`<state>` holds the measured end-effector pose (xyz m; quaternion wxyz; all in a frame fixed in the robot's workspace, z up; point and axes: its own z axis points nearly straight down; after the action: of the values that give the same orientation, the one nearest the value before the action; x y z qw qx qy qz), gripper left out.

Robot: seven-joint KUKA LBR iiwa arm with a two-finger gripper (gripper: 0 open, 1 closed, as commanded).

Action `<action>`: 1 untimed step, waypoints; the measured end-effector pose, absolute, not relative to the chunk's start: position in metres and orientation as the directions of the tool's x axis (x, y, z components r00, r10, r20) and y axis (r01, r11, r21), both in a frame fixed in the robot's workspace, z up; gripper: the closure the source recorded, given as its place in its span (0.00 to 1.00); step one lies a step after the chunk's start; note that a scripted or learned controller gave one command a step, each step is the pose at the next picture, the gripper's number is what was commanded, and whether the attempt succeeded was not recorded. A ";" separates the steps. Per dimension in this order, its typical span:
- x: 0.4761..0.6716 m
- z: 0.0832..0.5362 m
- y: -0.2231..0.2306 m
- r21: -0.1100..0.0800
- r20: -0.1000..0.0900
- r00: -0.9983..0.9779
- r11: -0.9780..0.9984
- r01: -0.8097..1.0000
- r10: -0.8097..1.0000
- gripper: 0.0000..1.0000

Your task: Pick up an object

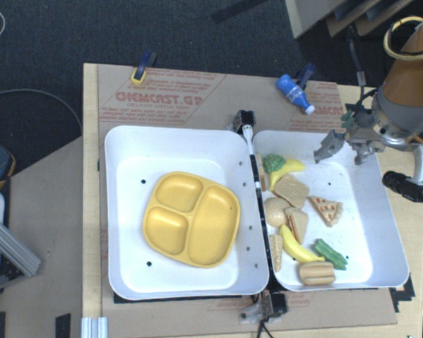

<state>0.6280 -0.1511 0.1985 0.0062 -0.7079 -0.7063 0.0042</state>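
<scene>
The counter (pixel 166 92) paper reads "CHEMCAST" in red. The claw (pixel 345 149) hangs wide open, holding nothing. Toy foods lie below it: a waffle slice (pixel 326 208), a yellow banana (pixel 296 247), bread (pixel 290 189).

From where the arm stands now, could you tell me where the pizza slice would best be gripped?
Probably across the pizza slice, pinching its two long sides near the wide crust end, coming straight down. It lies flat and apart from the other toy food, on bare floor of the right bin, so the fingers have room on both sides.
</scene>
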 end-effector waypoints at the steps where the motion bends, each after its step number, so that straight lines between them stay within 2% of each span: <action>1: 0.631 0.206 -0.151 -0.001 0.000 0.000 0.000 1.000 1.000 0.00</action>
<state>0.6311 -0.1511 0.2063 0.0004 -0.7072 -0.7070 0.0001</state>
